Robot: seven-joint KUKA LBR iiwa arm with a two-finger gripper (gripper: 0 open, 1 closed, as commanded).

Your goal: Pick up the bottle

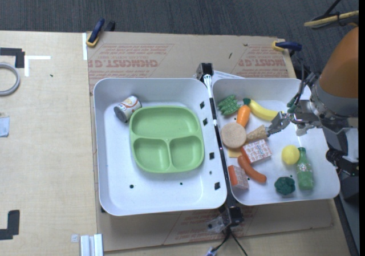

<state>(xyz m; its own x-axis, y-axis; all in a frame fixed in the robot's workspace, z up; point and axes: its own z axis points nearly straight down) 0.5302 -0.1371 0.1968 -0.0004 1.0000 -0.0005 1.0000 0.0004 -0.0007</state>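
The green bottle (304,169) lies in the right bin (319,193), near its front right corner, between a lemon (290,154) and the rim, long axis running front to back. Farther back and slightly left, the gripper (281,122) hovers beside a banana (262,110); I cannot tell its state.

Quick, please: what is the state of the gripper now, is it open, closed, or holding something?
Gripper: open, holding nothing, above the right bin; the green bottle lies apart from it.
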